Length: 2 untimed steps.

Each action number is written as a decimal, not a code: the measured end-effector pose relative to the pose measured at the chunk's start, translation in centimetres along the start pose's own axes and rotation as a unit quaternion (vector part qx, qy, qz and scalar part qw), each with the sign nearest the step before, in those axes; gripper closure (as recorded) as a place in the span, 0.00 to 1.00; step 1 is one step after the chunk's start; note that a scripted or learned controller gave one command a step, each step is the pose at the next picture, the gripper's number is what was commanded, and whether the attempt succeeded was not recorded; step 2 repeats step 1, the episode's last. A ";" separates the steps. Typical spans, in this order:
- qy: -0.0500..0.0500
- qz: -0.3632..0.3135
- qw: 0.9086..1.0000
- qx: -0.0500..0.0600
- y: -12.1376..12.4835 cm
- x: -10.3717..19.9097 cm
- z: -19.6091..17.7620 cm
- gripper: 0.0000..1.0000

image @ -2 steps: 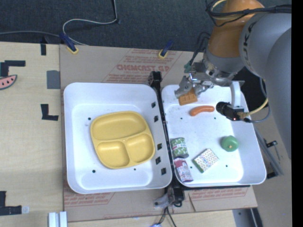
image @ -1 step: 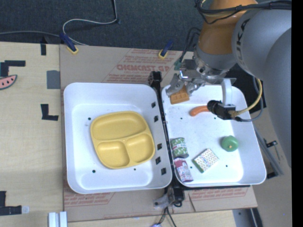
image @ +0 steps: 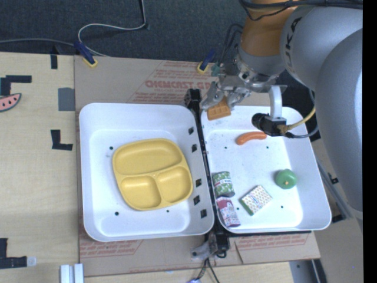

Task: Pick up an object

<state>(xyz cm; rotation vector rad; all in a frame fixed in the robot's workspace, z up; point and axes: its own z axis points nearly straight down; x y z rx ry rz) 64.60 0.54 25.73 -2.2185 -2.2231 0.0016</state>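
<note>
My gripper (image: 222,102) hangs over the far left corner of the right bin (image: 303,152), under the orange wrist band. A small tan-brown block (image: 218,112) sits between its fingertips, lifted a little above the bin floor. On that floor lie an orange sausage-shaped piece (image: 251,137), a green round fruit (image: 285,179), a green can (image: 223,184), a red can (image: 228,211) and a small patterned box (image: 256,199).
The left bin (image: 94,128) holds a yellow divided plate (image: 153,173). The grey arm covers the bench's right side and the right bin's far edge. Cables and blue-yellow clamps (image: 207,65) lie behind the bins. A black divider (image: 200,158) runs between the two bins.
</note>
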 end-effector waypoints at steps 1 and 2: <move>0.001 0.000 1.000 0.000 -6.3 7.0 -0.9 1.00; 0.001 0.000 1.000 0.000 -6.3 7.0 -0.9 1.00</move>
